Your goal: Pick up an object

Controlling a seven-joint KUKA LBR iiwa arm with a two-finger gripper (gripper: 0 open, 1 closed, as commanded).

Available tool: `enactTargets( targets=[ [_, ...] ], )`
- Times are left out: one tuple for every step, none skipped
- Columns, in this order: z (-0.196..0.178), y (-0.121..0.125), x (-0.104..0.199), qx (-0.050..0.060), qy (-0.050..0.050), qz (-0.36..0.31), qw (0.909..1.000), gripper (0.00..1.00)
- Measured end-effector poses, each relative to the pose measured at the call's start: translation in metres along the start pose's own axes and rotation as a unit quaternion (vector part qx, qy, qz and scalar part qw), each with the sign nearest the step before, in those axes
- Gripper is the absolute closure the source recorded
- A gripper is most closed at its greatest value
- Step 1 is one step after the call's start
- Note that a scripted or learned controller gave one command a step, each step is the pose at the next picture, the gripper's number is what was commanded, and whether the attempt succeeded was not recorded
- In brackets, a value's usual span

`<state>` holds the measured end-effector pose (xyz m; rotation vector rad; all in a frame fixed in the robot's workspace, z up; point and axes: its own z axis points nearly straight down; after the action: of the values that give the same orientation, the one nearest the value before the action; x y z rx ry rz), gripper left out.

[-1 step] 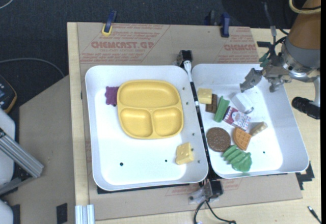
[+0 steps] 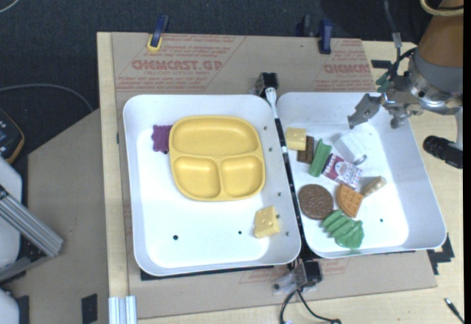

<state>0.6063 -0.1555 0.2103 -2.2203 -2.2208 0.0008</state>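
Jaws first: you can see the gripper (image 2: pixel 377 110) hanging over the far right part of the right bin (image 2: pixel 412 168), but whether the jaws are spread or pressed together you cannot tell from this angle. Nothing shows pinched between them.

Take the yellow tray (image 2: pixel 218 157) as your landmark; it lies in the left bin (image 2: pixel 147 205) and has three compartments. Count one purple piece (image 2: pixel 160 138) touching the tray's left edge, and one pale yellow cheese wedge (image 2: pixel 266 222) just below the tray's lower right corner, in the same bin.

Everything else sits to the right of the tray, across the divider, in the right bin. You have one pale yellow block (image 2: pixel 296 139) nearest the tray, with one dark brown bar (image 2: pixel 308 149) touching it and one green stick (image 2: pixel 320 157) beside that. Further right is one white packet (image 2: pixel 354 146), and below it one maroon and white wrapper (image 2: pixel 343 170). Lower down you find one round brown cookie (image 2: pixel 316 201), one orange waffle piece (image 2: pixel 349 199) beside it, one small tan piece (image 2: pixel 373 184) just right of the waffle, and one green leafy toy (image 2: pixel 344 229) at the near rim.

That cluster is packed tight, with several pieces touching or overlapping. The white packet is the item closest to the gripper. Both bins rest on a brown board (image 2: pixel 221 57) clamped to the tabletop by one yellow clamp (image 2: pixel 155 37) and one blue clamp (image 2: pixel 324 34).
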Motion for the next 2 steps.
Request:
enactTargets(
  targets=[
    [0.055,-0.005,0.010,0.003,0.001,0.000,1.0000,0.00],
    [0.109,-0.002,0.001,0.003,0.001,0.001,1.0000,0.00]
  ],
)
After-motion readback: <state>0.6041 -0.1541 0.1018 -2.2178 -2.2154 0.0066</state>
